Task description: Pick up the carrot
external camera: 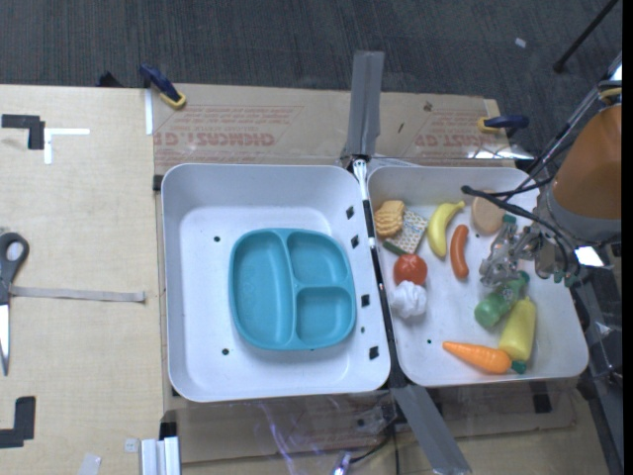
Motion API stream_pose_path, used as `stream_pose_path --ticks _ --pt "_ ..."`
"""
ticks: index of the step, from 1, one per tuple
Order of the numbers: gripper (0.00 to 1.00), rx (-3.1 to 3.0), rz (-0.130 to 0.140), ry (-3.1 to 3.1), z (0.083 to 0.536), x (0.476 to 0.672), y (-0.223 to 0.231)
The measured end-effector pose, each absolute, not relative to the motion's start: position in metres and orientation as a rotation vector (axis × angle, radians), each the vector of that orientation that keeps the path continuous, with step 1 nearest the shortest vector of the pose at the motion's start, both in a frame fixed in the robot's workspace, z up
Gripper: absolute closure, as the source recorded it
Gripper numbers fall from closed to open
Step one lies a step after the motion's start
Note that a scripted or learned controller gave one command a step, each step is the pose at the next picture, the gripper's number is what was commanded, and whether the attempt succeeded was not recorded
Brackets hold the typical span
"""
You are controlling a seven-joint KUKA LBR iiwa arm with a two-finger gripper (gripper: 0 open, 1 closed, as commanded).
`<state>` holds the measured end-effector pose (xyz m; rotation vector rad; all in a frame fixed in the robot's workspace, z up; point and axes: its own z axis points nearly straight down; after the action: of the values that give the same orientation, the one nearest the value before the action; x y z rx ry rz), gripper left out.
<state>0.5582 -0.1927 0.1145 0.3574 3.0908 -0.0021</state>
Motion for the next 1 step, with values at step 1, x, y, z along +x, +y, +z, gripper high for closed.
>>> stream_pose_path --ticks 1 --pt "0.00 0.357 -0.002 3.091 0.1144 0.5582 -0.1925"
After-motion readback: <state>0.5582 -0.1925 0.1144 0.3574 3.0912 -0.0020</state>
